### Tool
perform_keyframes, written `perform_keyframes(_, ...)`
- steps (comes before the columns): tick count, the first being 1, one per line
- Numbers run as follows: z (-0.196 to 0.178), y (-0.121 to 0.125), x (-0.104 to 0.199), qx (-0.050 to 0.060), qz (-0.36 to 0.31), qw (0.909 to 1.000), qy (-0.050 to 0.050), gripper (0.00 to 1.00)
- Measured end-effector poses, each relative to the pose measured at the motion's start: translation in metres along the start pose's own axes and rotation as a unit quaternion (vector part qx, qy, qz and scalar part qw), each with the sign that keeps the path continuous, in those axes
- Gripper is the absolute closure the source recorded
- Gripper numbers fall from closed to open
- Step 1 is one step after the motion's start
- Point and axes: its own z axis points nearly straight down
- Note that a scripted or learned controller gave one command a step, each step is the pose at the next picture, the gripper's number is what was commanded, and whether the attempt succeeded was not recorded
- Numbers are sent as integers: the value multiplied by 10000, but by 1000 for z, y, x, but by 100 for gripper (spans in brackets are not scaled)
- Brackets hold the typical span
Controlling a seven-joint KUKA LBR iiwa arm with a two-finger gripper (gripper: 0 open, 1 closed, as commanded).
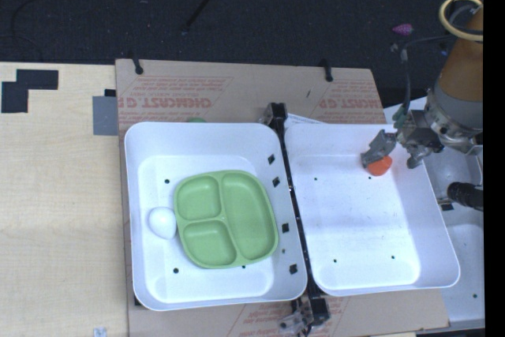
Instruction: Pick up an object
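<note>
Camera view: claw [397,150] over orange object [381,166]

Red print on cardboard sheet [237,95] under your bins, upside down to camera: reads roughly "CHEMCAST GP". Second red print at sheet's front edge: illegible.
</note>
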Motion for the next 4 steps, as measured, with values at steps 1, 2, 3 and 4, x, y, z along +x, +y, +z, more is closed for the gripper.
perform_keyframes(1, -7, 2, 0, -63, -9, 10000, -11, 0)
perform_keyframes(2, 37, 2, 4, -33, -9, 10000, -3, 0)
perform_keyframes(3, 80, 4, 3, -41, -6, 10000, -4, 0)
perform_keyframes(4, 142, 0, 10, -28, -5, 10000, 2, 0)
